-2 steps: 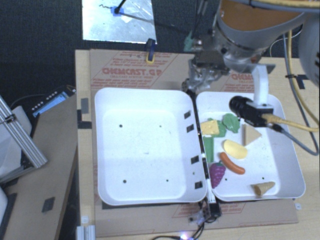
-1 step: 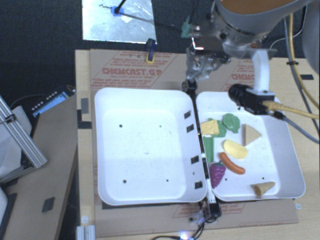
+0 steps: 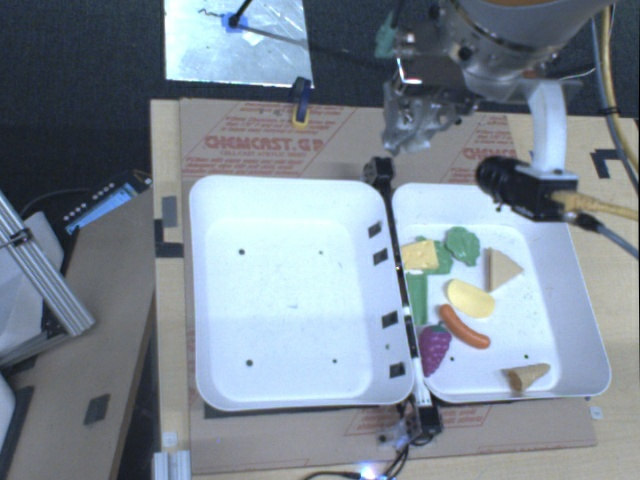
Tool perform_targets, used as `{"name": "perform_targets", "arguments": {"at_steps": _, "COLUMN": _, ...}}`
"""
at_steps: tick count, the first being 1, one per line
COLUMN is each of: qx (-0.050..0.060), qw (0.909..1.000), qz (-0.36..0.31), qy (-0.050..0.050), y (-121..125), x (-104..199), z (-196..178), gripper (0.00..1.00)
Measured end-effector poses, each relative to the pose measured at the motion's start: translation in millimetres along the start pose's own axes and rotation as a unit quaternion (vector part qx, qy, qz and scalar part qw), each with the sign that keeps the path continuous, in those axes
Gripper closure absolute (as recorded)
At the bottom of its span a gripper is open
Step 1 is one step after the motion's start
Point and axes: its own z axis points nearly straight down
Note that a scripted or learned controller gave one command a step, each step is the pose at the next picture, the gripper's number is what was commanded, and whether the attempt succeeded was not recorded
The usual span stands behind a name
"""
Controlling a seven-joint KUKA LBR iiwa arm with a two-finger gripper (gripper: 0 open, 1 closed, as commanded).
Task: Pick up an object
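Observation:
The right bin (image 3: 585, 318) holds several toy foods. A yellow block (image 3: 420, 256) and a green broccoli (image 3: 462, 243) lie near its back left. A tan wedge (image 3: 501, 268) sits right of them. A yellow oval piece (image 3: 470, 298) rests above a red-orange sausage (image 3: 466, 328). Purple grapes (image 3: 434, 347) and a green strip (image 3: 416, 296) lie along the left wall. A tan cone (image 3: 527, 375) is at the front. My gripper (image 3: 408, 133) hangs high above the cardboard behind the bins, apart from all of them.
The left bin (image 3: 205, 298) stands beside the right one, joined by a black clipped divider (image 3: 392, 268). A black camera mount (image 3: 520, 188) with a cable juts over the right bin's back edge. A silver sheet (image 3: 235, 28) lies at the back left.

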Motion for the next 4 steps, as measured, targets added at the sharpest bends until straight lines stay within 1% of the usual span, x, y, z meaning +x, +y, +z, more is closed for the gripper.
{"name": "perform_targets", "arguments": {"at_steps": 1, "qx": 0.000, "qw": 1.0000, "qz": 0.002, "qy": -0.001, "y": 47, "x": -2, "z": 3, "gripper": 1.00}}
{"name": "perform_targets", "arguments": {"at_steps": 2, "qx": 0.001, "qw": 1.0000, "qz": 0.000, "qy": -0.001, "y": 64, "x": 7, "z": 2, "gripper": 1.00}}
{"name": "perform_targets", "arguments": {"at_steps": 3, "qx": 0.002, "qw": 1.0000, "qz": 0.005, "qy": -0.001, "y": 40, "x": -66, "z": 2, "gripper": 1.00}}
{"name": "perform_targets", "arguments": {"at_steps": 4, "qx": 0.001, "qw": 1.0000, "qz": 0.002, "qy": -0.001, "y": 55, "x": -63, "z": 2, "gripper": 1.00}}
